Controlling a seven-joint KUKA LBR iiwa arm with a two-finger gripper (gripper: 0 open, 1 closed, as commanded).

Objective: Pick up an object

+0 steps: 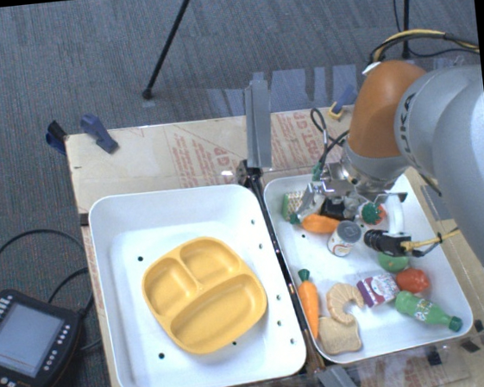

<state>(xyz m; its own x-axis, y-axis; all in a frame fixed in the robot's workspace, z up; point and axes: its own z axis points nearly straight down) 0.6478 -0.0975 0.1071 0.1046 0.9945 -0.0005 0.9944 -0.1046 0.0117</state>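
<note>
My gripper [327, 194] hangs low over the far part of the right bin [457, 294], beneath the orange wrist band. Directly under and beside it lie an orange toy vegetable [319, 223], a small green and white packet [293, 204] and a silver can [344, 238]. A teal ball [371, 213] sits just to the gripper's right. Nearer the front of the bin are a carrot [310, 304], a croissant [344, 298], a slice of toast [339, 334], a red and white packet [376, 288], a red tomato [413, 280] and a green bottle [426, 311].
The left bin [118, 246] holds a yellow divided plate [204, 293]. A grey upright post [259, 130] stands behind the gap between the bins. A black cable and connector [395, 242] trail over the right bin. A teach pendant [24, 339] lies on the floor at left.
</note>
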